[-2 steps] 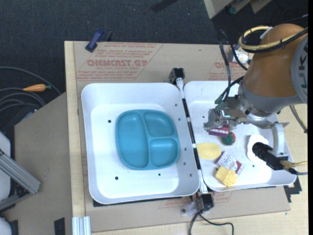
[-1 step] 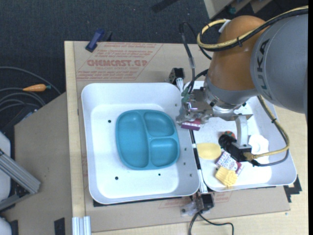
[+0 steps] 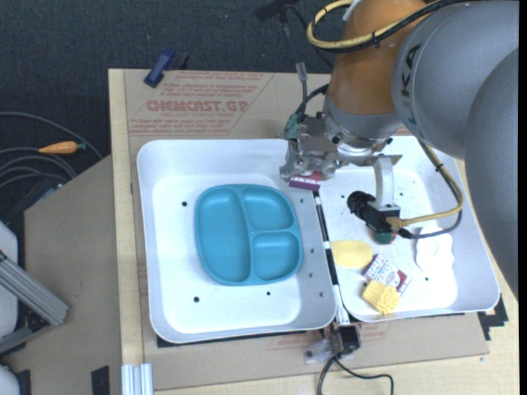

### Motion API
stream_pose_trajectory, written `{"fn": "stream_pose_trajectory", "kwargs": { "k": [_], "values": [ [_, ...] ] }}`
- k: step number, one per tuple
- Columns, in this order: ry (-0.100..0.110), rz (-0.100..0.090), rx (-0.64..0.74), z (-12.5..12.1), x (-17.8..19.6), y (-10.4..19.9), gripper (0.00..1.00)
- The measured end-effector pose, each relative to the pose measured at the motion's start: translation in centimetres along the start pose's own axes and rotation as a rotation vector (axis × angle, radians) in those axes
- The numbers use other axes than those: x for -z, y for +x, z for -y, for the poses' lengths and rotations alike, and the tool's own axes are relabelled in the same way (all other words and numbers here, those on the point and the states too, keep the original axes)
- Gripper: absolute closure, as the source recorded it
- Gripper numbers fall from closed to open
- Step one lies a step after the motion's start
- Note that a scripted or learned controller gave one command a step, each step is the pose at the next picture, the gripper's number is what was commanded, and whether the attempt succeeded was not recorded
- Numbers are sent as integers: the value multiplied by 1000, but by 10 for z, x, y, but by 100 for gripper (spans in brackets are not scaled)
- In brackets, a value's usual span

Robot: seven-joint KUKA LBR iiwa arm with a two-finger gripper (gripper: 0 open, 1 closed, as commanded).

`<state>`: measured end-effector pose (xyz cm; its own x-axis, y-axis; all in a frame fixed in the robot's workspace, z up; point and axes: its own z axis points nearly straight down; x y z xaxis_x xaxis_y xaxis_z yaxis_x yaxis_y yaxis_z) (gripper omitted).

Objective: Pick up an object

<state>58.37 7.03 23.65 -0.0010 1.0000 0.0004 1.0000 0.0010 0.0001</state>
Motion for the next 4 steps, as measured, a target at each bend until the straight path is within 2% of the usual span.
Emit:
{"fn": "stream_pose_trajectory", "kwargs": {
  "k": [1, 2, 3, 4],
  "values": [
    [3, 1, -3, 5, 3, -49, 100],
    [3, 0, -2, 35, 4, -76, 100],
    [4, 0, -2, 34, 0, -111, 100],
    [4, -2, 0, 46, 10, -64, 100]
  ]
}}
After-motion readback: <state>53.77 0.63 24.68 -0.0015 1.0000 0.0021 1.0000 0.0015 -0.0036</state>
